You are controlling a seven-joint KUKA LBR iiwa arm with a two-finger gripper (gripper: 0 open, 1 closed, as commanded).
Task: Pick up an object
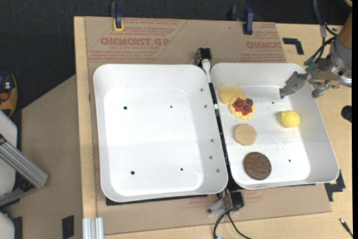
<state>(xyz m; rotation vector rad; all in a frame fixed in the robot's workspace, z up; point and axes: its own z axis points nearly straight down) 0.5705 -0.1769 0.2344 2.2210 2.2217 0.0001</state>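
Bright even overhead light, white bins (151, 126) near blown out, soft short shadows under items, dark floor, slight overall softness.

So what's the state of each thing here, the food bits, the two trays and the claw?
Gripper: open, over the right bin, holding nothing.
Lemon: loose, right bin.
Pizza slice: lying flat, overlapping a yellow piece.
Tan cookie: lying flat.
Brown cookie: lying flat.
Left bin: level on the bench.

arm reaching from right, end effector (305, 87) fingers spread
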